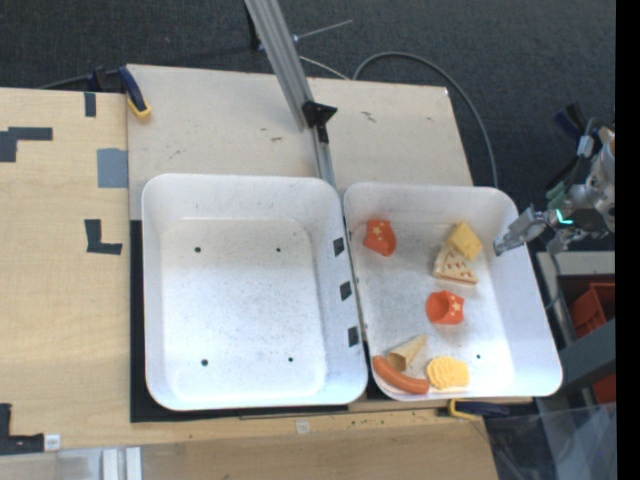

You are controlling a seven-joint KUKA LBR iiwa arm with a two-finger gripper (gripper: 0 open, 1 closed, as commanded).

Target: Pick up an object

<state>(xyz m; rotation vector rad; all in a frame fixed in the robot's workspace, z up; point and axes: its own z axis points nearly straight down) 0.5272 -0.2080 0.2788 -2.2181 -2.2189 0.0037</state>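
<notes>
Pincer (512, 232) over right bin's (520, 298) right rim

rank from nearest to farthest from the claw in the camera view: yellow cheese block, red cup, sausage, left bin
1. yellow cheese block, upper right of the right bin, just left of the claw
2. red cup, mid bin
3. sausage, bottom rim
4. left bin, far left

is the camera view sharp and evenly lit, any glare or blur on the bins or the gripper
Camera view: soft overall and evenly lit, no hard shadows. The two white bins look bright with no glare patch, and their dark speckle still reads. The gripper at the right bin's rim is small and blurry. The toy foods, like the sausage, lack fine detail.
</notes>
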